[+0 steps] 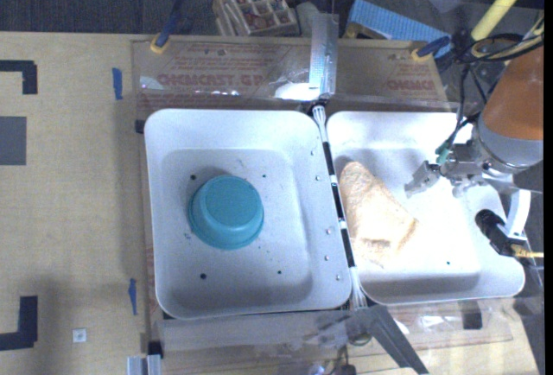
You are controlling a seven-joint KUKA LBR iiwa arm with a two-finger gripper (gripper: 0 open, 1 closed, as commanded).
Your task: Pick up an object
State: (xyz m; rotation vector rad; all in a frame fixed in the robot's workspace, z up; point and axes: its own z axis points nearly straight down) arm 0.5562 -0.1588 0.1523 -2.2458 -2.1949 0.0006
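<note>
Tan crumpled cloth-like object [373, 214]: lying in the right white bin [449, 274], against its left wall, right of centre in the frame; long shape running from upper left to lower right.
Teal round plastic bowl [226, 211]: upside down in the left white bin [285, 278], left of that bin's middle, apart from every wall.
Edges: raised rims on all sides of both bins; shared middle divider [335, 200] running top to bottom through the frame centre, touching or just beside the tan object's left side.
Open room, right bin: bare white floor along the top, the right and the bottom of the tan object.
Open room, left bin: bare floor all round the bowl, widest toward the right and bottom.
Grey arm with orange band [518, 105]: reaching in at the right edge of the frame, over the right bin's upper right part.
Two-finger gripper [441, 170]: above the right bin floor, right of the tan object's upper end, near it but apart.
Fingers: cannot tell whether apart or together; nothing seen between them.
Object relative to gripper: to its left and slightly lower in the frame, not touched.
</note>
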